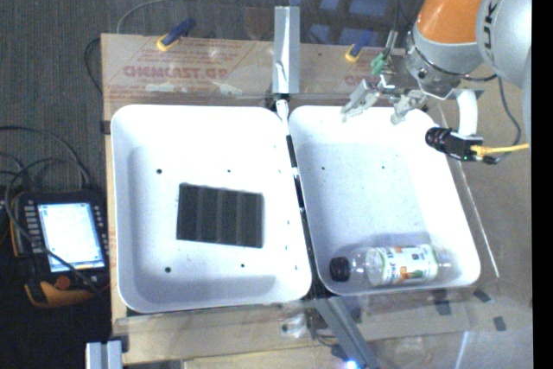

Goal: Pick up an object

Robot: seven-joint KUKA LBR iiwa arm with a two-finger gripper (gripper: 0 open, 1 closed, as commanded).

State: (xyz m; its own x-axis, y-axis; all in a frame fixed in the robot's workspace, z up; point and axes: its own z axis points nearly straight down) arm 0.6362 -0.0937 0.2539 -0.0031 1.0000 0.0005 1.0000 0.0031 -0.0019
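Observation:
A clear plastic bottle (390, 264) with a black cap and a colourful label lies on its side along the near wall of the right bin (371, 177). A flat black rectangular pad (219, 215) rests in the middle of the left bin (147, 151). My gripper (378, 104) hangs over the far edge of the right bin, well away from the bottle. Its two pale fingers (356, 102) are spread apart with nothing between them.
A metal divider post (286, 60) stands at the back between the bins. Two clamps (175, 33) with blue and yellow handles hold the brown board behind them. A handheld controller (65, 238) with cables lies on the floor to the left.

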